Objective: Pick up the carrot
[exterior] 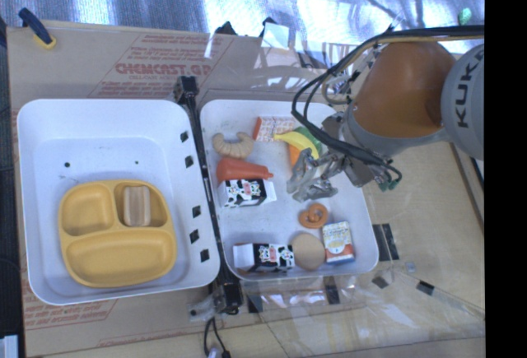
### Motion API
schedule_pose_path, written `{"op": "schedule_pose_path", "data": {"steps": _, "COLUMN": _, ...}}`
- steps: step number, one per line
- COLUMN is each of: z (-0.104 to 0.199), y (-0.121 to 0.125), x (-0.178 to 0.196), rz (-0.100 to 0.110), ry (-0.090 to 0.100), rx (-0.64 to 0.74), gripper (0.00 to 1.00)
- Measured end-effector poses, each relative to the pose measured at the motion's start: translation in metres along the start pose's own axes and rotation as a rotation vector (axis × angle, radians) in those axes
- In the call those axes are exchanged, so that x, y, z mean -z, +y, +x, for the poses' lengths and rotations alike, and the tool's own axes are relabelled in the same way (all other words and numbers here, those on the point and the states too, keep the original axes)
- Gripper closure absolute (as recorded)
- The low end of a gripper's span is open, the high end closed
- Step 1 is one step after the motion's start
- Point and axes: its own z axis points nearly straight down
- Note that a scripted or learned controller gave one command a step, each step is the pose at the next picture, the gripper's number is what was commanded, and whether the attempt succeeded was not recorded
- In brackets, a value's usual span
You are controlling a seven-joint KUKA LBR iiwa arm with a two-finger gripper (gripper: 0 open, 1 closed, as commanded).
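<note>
Carrot (241, 169) — left of pincer (306, 181)

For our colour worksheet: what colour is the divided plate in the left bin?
The divided plate is yellow, best seen in the camera view.

Glossy white plastic bins (33, 183), matt yellow tray (115, 266), seemingly metal claw (309, 177)

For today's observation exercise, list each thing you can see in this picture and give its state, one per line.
carrot: lying flat in the right bin, not held
claw: low over the right bin, nothing visibly between its fingers
yellow divided plate: flat in the left bin
milk carton: on its side beside the carrot
second milk carton: on its side by the near wall
banana: lying near the claw
</note>
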Motion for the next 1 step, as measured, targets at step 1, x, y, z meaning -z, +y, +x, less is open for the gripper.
{"op": "schedule_pose_path", "data": {"steps": 1, "z": -0.0679, "y": 0.0222, "x": 0.0427, "rz": -0.005, "ry": 0.005, "rx": 0.130, "gripper": 1.00}}
